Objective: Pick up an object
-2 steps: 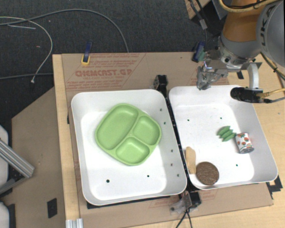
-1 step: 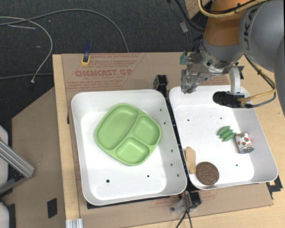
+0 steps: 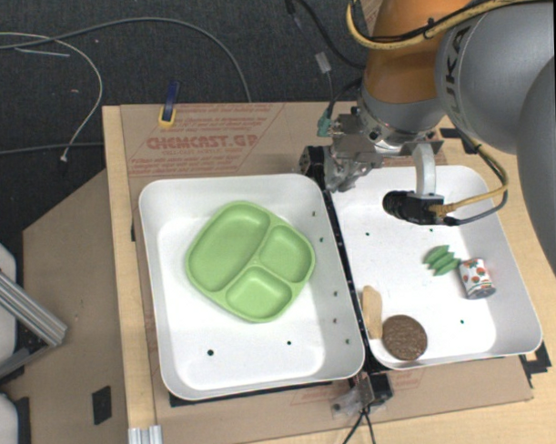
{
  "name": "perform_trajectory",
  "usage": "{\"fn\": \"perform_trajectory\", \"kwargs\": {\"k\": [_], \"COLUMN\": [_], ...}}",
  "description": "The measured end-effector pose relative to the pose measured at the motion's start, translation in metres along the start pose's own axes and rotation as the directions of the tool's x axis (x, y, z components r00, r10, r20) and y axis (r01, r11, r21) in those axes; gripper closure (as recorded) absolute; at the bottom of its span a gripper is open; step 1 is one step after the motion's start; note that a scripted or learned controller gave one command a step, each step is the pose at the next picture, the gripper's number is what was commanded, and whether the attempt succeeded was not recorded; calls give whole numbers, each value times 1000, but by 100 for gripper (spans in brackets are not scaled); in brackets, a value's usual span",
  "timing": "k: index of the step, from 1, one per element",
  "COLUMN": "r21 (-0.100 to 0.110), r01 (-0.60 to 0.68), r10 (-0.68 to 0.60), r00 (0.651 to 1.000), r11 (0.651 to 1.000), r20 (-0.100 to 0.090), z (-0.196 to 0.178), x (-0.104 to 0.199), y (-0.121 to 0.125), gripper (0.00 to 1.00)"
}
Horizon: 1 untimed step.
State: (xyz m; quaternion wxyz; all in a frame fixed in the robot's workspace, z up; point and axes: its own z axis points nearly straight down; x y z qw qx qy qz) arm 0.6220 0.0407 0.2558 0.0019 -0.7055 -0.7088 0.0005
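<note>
The gripper [image 3: 349, 164] hangs at the 12 o'clock rim of the right bin [image 3: 508, 281], and I cannot tell if it is open or holds anything. The objects, a green pod [image 3: 439, 257], a small can [image 3: 476, 278], a brown cookie [image 3: 403, 336] and a tan stick [image 3: 372, 312], lie toward 5 o'clock, so a descent here could strike the rim. The cardboard [image 3: 202, 137] reads probably "CHEMCAST GP".

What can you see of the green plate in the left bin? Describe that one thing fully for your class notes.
The green plate is pale green, looks like smooth plastic, and has rounded corners. Raised ridges split it into three sections: one large and two smaller. It lies flat, right way up, turned at an angle, near the middle of the left bin. It rests on the bin floor, and its sections hold nothing.
</note>
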Motion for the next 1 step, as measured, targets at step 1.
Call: {"fn": "perform_trajectory", "kwargs": {"k": [1], "r21": [0], "r01": [1], "r10": [-1], "r00": [1000], "r11": [1000], "r20": [0], "z": [1], "x": [51], "y": [-19], "gripper": [100]}}
